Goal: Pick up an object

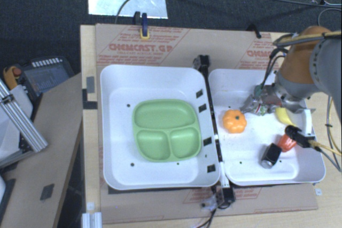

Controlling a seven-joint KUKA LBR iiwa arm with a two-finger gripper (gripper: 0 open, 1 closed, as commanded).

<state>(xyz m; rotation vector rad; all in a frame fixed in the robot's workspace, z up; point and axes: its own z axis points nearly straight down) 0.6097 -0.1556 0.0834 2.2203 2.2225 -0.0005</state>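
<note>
Banana (pixel 281 115) long axis slanting down-right, beside pincer (pixel 255 104)

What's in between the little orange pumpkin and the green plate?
In the camera view, bare white bin floor, then the black-clipped divider where the two bins meet, lies between the orange pumpkin and the green plate.

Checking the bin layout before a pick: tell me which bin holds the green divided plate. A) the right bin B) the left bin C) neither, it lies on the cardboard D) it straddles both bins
B: the green divided plate lies flat inside the left bin, while the right bin holds the small orange pumpkin and other small items.
</note>
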